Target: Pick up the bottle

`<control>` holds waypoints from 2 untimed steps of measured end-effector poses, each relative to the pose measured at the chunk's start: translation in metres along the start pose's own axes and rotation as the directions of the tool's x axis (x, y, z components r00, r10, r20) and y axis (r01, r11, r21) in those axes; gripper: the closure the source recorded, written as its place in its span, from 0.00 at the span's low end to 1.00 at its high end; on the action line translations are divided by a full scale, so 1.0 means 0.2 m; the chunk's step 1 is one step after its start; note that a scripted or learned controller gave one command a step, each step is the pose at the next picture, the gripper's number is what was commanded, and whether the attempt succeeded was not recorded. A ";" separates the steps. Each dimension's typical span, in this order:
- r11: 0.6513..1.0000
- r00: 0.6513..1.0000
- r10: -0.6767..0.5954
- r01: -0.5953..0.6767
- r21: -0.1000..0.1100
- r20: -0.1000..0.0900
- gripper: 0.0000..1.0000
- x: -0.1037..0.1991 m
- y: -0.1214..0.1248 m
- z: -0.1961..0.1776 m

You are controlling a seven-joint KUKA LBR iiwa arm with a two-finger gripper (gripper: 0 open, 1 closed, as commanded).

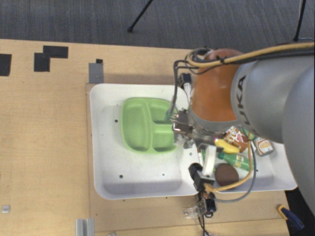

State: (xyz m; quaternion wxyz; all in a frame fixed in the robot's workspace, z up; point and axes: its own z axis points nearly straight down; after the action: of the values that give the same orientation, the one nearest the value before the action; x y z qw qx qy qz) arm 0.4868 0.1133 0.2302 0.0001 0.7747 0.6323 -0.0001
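A green bottle-like object (235, 160) lies in the right bin (275, 178), just below a yellow item (225, 144) and partly covered by the arm and its cables. My gripper (193, 135) hangs under the orange wrist band, over the divide between the two bins, just left of that green object. The wrist hides most of the gripper from this camera. I see nothing held in it.
A green divided plate (146, 124) lies in the left bin (106, 146), touching the gripper's left side. In the right bin are a brown rounded object (226, 174) and a small printed packet (263, 146). Cables loop over the bin's front wall.
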 end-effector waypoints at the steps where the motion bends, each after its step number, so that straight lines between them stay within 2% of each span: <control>1: 0.982 0.982 -0.189 0.189 -0.001 -0.001 1.00 0.15 -0.03 -0.05; 2: 0.994 0.994 -0.114 0.114 -0.001 0.000 1.00 -0.42 0.09 0.09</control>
State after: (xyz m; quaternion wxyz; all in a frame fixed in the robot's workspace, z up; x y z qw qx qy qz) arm 0.4871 0.0272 0.2130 0.0006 0.7375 0.6754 0.0003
